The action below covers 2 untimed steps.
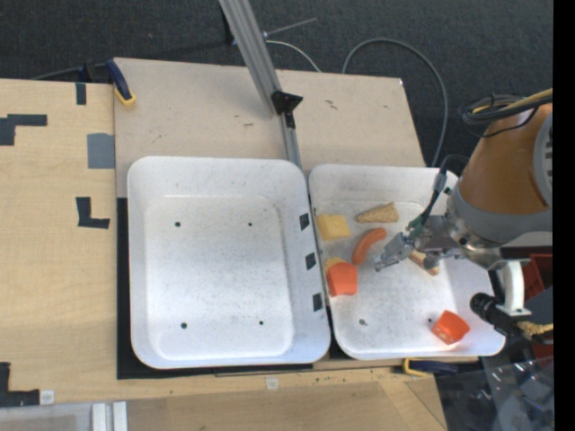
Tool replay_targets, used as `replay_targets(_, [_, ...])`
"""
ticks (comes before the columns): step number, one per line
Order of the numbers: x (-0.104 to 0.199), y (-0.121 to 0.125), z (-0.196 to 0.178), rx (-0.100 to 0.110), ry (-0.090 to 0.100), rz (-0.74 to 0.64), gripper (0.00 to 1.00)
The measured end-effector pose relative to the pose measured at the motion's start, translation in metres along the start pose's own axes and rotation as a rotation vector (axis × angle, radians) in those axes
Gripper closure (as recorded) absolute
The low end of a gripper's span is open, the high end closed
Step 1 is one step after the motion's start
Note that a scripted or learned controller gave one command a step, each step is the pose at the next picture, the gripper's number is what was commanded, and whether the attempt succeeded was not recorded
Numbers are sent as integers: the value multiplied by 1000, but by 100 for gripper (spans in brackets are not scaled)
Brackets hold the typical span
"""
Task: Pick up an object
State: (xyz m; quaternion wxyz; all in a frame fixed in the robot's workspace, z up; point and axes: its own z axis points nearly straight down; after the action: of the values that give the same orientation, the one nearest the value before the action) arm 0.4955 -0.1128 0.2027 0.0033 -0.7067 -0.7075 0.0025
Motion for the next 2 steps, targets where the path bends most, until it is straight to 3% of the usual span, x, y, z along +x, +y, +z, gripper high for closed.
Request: replay_targets(2, [11,5,104,-5,3,0,0])
